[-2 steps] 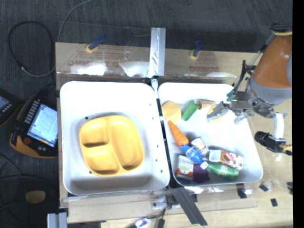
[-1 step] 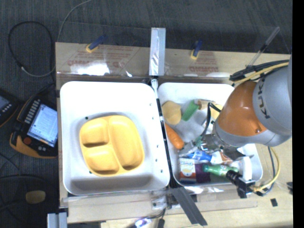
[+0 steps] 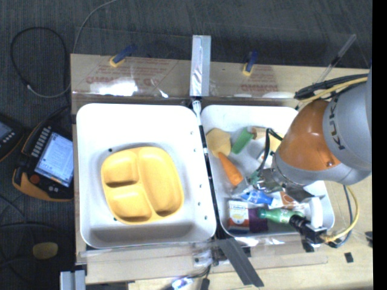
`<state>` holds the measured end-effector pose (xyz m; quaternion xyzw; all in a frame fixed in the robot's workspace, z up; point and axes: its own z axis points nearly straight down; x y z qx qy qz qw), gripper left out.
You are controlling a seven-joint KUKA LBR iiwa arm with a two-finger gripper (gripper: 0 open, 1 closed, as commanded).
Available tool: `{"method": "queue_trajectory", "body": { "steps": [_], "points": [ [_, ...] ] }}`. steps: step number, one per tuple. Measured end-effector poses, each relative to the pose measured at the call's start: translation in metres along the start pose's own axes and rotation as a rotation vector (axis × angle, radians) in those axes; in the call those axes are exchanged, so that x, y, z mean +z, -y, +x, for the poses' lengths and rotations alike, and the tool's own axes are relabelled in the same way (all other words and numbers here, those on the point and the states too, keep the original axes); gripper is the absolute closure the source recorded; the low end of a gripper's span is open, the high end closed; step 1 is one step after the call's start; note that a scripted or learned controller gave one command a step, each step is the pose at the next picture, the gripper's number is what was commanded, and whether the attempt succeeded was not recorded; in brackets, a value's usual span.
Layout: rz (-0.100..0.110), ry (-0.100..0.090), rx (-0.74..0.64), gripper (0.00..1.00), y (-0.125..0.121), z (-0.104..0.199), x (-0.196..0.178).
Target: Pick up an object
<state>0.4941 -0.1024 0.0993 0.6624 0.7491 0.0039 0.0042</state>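
— Nearest lay the green bottle (image 3: pixel 279 215), just right of the juice carton (image 3: pixel 240 214). Was it easy to hold?
— Probably light, stiff and slippery; its middle seemed best. I could not tell the gripper's (image 3: pixel 261 177) state.

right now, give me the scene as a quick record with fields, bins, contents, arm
left bin: holds a yellow divided tray
right bin: cluttered; orange carrot, green bottle, yellow wedge, dark green bottle, small carton
arm: reaches in from the right, over the right bin
gripper: down among the clutter, hidden under the wrist
held object: cannot tell
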Motion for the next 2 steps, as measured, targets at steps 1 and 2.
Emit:
{"method": "queue_trajectory", "body": {
  "steps": [1,2],
  "points": [
    [0.015,-0.002,0.089,1.00,-0.024,-0.009,0.000],
    [0.014,0.002,0.116,1.00,-0.059,0.038,-0.105]
  ]
}}
